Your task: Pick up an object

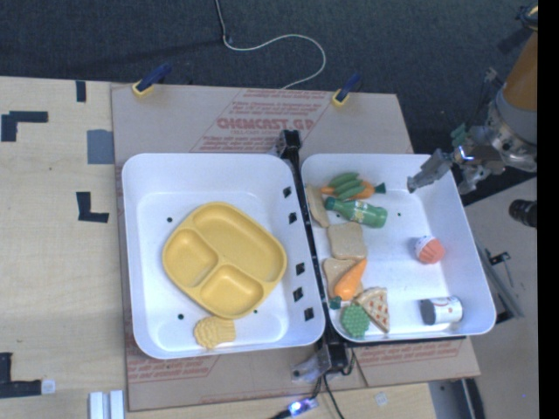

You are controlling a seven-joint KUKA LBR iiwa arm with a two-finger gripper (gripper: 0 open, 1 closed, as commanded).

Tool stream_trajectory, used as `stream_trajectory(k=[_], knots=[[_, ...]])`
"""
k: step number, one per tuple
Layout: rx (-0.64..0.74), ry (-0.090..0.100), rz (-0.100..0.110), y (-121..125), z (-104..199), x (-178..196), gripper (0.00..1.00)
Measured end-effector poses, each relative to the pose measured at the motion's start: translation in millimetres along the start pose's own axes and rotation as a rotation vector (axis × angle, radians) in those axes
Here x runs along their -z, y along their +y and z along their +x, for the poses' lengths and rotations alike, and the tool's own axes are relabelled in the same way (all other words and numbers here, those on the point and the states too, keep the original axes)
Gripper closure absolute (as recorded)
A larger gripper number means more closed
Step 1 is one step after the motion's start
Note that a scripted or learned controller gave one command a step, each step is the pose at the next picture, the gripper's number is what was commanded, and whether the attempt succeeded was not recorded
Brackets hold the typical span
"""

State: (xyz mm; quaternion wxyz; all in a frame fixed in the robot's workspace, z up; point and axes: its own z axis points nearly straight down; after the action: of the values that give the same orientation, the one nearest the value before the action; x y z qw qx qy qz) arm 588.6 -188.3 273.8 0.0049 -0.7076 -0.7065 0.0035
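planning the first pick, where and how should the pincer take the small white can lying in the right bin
Grip the small white cylindrical can across its round body, midway along, coming straight down from above. It lies on its side near the right white bin's front corner, apart from the other items, so there looks to be room on both sides for the fingers.

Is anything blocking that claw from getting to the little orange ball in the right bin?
Nothing visible does. The gripper hangs over the right bin's far right corner, and the orange ball lies alone on bare white floor nearer the camera, apart from the other toys.
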Motion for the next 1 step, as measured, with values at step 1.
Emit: stream_trajectory(k=[1], knots=[[0.003,-0.003,-0.011,1.9,0.2,6.2,0.00]])
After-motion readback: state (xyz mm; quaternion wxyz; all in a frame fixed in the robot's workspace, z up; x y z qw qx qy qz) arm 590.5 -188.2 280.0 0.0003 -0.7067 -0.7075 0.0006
